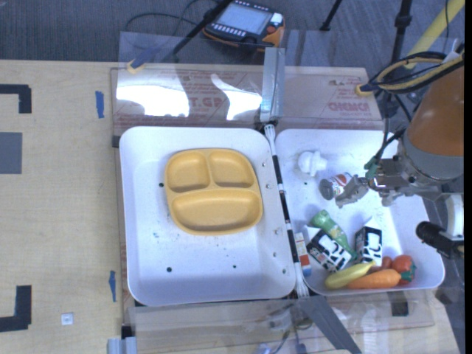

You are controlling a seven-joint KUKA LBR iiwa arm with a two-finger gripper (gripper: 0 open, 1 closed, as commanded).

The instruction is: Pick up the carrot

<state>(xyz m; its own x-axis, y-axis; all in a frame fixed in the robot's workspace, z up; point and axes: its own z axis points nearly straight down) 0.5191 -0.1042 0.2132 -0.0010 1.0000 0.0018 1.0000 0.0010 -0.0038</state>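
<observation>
At the near edge of the right bin (431,220) lies the carrot (375,279), untouched, w/ a yellow banana (346,275) touching its left end and a red tomato (404,265) just beside its right end. Black-and-white boxes (335,251) sit just behind the carrot, a green bottle (330,226) farther back. Pincer (354,190) hovers well behind the carrot, near a small red-white can (338,183); can't tell if it's released or clenched, nothing visibly held. Pick not yet begun: approach, grasp, lift all remain, in my judgement.
</observation>
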